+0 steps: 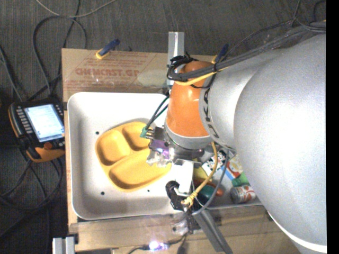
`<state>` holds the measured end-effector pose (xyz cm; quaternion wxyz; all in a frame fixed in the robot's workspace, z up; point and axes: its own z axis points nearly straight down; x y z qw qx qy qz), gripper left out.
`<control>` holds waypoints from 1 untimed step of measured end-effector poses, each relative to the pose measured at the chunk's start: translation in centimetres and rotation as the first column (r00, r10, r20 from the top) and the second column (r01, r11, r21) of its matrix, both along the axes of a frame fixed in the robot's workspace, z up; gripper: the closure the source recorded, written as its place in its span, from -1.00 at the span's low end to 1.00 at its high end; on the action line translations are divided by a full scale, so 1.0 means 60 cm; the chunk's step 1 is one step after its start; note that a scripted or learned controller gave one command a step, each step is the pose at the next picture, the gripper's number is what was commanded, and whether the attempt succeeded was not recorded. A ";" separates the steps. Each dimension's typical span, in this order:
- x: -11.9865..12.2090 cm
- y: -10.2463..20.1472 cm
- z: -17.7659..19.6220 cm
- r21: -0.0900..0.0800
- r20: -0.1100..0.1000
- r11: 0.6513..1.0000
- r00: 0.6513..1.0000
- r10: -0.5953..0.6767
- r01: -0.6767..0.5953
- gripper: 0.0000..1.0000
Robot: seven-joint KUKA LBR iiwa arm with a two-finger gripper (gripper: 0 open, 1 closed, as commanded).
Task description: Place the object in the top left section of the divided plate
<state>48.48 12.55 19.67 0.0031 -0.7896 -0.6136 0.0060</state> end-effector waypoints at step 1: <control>-0.002 0.089 0.096 -0.002 0.009 0.997 0.997 0.073 -0.073 1.00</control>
